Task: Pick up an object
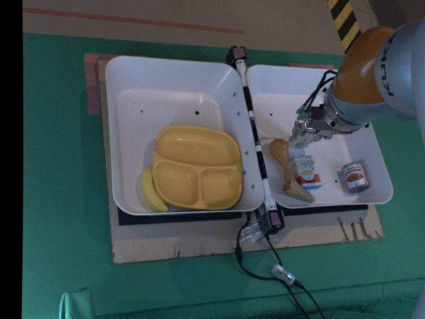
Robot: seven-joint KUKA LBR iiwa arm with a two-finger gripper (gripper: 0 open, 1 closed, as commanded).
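In the right bin (pixel 319 85), my gripper (pixel 303 138) hangs low at the end of the grey and orange arm. It is just above a small white and blue carton (pixel 306 170) and to the right of a tan drumstick-shaped toy (pixel 281 154). The toy's lower end lies on a brown wedge (pixel 298 191) near the front wall. Farther right in the same bin a small can with a red label (pixel 355 177) lies on its side. I see nothing between the gripper and these objects that is lifted off the bin floor.
The left bin (pixel 133 85) holds a yellow divided plate (pixel 197 167) with a banana (pixel 151 191) at its left front edge. A black and white divider bar (pixel 252 121) runs between the bins. Cables (pixel 265 258) trail off the front of the bench.
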